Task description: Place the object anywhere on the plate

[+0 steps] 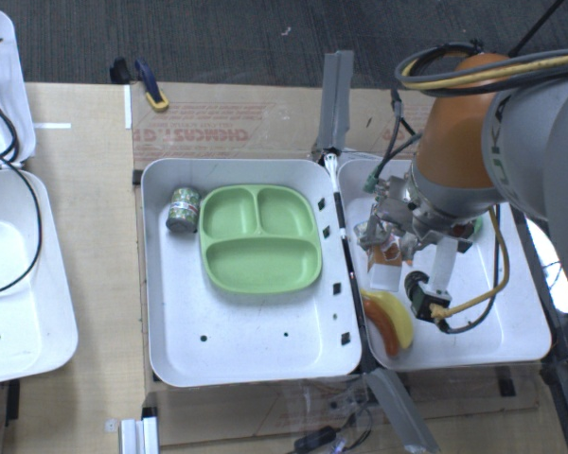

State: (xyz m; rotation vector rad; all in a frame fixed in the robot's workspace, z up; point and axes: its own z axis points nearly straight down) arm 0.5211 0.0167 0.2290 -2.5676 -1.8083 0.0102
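— Where does the arm (492, 130) reach?
— Over the right bin (521, 339); its gripper (386, 239) hangs low there, and whether anything is pinched cannot be told.
— The plate (260, 237)?
— Green, three compartments, in the left bin (256, 348).
— The object?
— A banana (388, 318) in the right bin's near-left corner, long axis running far-left to near-right.
— Smallest?
— A can (182, 209) just left of the plate.

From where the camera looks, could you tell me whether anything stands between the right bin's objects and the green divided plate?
Yes: the raised white walls where the two bins meet lie between the yellow-and-red fruit-like object and the green three-compartment plate. The small patterned can sits beyond the plate's far side, out of the path.
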